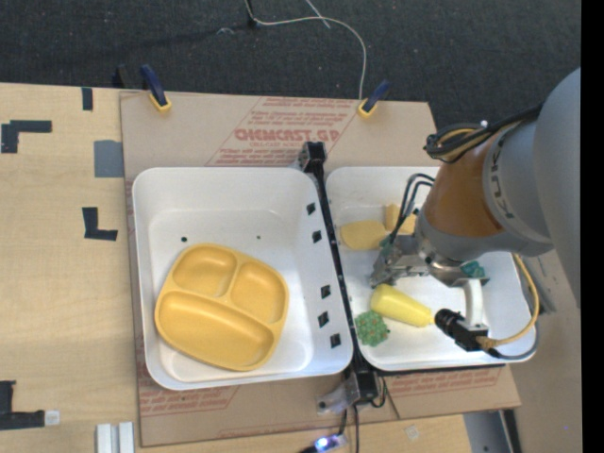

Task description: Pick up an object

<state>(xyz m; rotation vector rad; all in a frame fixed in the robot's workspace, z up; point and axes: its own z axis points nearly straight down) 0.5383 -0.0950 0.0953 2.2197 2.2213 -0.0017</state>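
The pincer (387, 270) hangs low in the right bin (429, 355), just right of the frame's middle. Seen from above at this slant, it cannot be told whether it is released or clenched. The grey arm (528, 182) with its orange band comes in from the right edge and covers the right half of that bin.

Just below the pincer lies a yellow cone (402, 308), on its side with its blunt end towards the lower right. Whether the pincer touches it cannot be told. A green lump (371, 327) sits close to the cone's lower left, near the bin's bottom-left corner. Just above and left of the pincer is a pale yellow piece (359, 235), and a smaller yellow piece (392, 217) lies at its upper right, partly under the arm. A bit of teal (474, 271) peeks out from beneath the wrist on the right.

A black strip (326, 253) runs along the seam between the two bins. The left bin (217, 201) holds a yellow divided plate (222, 305) in its lower half, lying flat.

Both bins rest on a cardboard sheet (283, 130), held at its top edge by two blue clamps (154, 87), on the wooden tabletop (57, 281).
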